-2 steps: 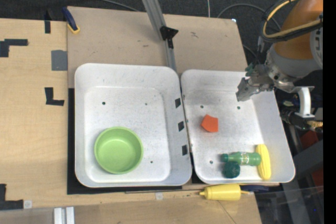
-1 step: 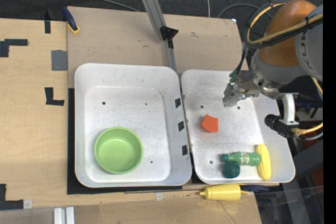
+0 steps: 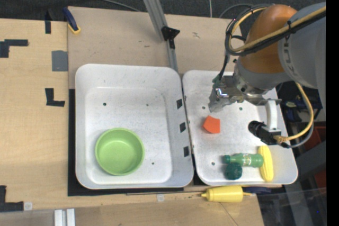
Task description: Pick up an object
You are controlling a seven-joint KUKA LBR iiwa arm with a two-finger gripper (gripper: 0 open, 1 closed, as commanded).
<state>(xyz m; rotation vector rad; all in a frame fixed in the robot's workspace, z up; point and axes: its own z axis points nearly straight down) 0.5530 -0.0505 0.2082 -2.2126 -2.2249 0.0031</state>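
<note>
The right bin (image 3: 201,87) holds an orange block (image 3: 212,125) near its middle. At the bin's front lie a green bottle (image 3: 242,160), a dark green piece (image 3: 232,171) and a yellow banana-shaped object (image 3: 266,162). My gripper (image 3: 215,104) hangs low over the right bin, just above and behind the orange block, with a small gap between them. Nothing shows held in it. The grey arm with its orange band (image 3: 267,34) reaches in from the right.
A green bowl (image 3: 119,151) sits in the front left of the left bin (image 3: 127,82). A yellow object (image 3: 225,194) lies on the bench outside the right bin's front rim. A slanted metal pole (image 3: 152,0) stands behind the bins. Cables loop around the arm.
</note>
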